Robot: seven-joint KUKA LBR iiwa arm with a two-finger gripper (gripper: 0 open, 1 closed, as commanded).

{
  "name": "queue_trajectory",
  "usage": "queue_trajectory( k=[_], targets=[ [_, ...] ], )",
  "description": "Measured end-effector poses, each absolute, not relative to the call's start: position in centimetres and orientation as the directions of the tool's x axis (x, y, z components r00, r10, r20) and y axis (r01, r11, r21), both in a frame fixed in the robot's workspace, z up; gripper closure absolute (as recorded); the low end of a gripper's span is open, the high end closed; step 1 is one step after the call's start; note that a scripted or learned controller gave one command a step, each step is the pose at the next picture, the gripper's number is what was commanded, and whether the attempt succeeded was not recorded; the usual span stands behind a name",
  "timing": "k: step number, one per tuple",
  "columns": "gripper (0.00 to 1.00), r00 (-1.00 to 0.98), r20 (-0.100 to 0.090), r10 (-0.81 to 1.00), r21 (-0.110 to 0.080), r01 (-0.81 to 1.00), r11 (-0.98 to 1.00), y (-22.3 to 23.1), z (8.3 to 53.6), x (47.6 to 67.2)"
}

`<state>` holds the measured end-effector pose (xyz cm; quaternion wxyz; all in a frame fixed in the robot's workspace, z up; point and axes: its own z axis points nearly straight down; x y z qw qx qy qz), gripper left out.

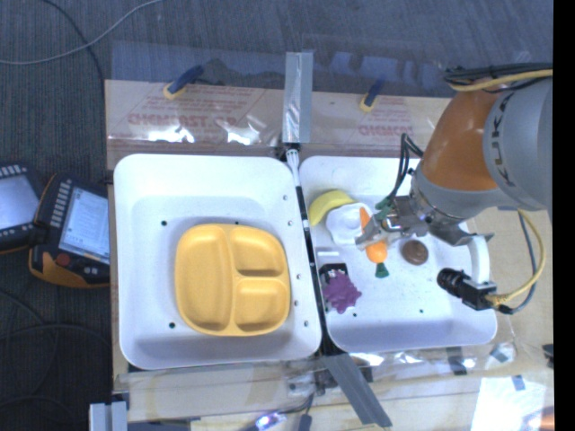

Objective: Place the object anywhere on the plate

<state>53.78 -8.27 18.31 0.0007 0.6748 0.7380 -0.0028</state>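
1. The yellow plate [235, 277] is seen as smooth moulded plastic with a soft sheen.
2. Both white bins [144, 187] are finished in smooth, slightly glossy plastic.
3. The bench [225, 115] is covered with brown cardboard under shiny clear film.
4. The floor [377, 16] is laid with matt, rough grey carpet.
5. The arm's orange band [458, 146] looks smooth and satin.

Dark grey carpeted floor [180, 16] filled the upper frame, a thin black cable [108, 27] snaking across upper left. Brown cardboard sheet [225, 110] lay under clear plastic film. Orange-edged handheld control pendant [76, 232] sat at left.
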Motion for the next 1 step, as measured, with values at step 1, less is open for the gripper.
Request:
queue_trajectory(
  k=[1],
  targets=[
    [1.0,0.032,0.001,0.999,-0.006,0.999,-0.032,-0.63,18.23,48.88]
  ],
)
